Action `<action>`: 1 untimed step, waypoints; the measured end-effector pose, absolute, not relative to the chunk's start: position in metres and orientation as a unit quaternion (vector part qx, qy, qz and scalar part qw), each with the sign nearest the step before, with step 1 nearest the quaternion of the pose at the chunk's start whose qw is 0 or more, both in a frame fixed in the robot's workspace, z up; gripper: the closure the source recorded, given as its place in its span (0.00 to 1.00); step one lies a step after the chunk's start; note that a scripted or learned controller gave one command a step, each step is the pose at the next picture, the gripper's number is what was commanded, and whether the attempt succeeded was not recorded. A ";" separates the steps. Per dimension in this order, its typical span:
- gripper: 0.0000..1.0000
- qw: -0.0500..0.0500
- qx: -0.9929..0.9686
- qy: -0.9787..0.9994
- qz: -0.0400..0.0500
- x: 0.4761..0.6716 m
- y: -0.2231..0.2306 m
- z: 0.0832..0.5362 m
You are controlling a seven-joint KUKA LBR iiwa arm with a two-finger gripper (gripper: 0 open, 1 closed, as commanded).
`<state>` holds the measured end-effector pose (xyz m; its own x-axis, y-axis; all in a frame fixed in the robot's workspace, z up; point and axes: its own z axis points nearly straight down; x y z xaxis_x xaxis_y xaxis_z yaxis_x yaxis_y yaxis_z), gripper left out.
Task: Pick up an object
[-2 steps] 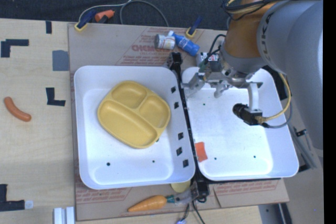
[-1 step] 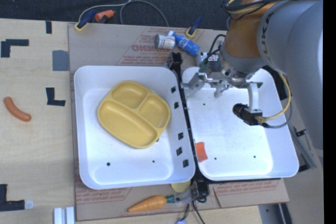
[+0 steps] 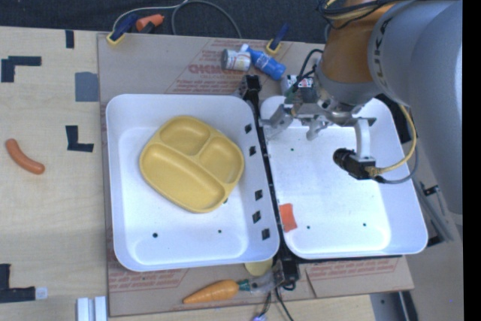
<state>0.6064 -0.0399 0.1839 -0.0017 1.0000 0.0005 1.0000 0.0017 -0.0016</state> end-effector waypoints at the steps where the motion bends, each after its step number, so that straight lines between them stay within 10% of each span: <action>1: 0.00 0.001 -0.707 -0.708 0.000 0.606 -0.040 0.184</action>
